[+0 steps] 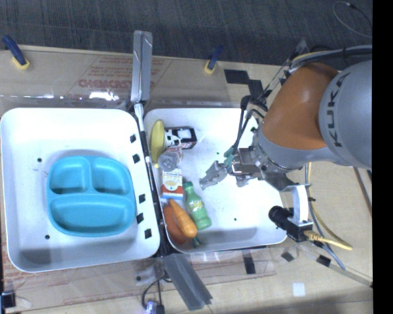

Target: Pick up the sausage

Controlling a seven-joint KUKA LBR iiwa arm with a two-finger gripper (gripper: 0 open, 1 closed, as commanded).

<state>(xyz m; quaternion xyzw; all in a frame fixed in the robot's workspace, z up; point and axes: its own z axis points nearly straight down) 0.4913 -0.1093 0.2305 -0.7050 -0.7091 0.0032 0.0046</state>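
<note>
Camera view, and the bench is pale wood under clear sheeting, dark ribbed flooring beyond its far edge. Take the right bin as our landmark: shallow, white, glossy plastic with rounded corners. Its twin, the left bin, touches it on the left and carries a smooth blue tray with three compartments. Over the right bin's right half hangs the grey arm, orange band bulging above the wrist. The gripper sits above the bin's centre, fingers slightly apart and gripping nothing. The sausage, orange-brown and rounded, lies in the bin's near-left corner, long axis running from upper left to lower right, touching a green bottle. A yellow banana lies along the left wall.
</note>
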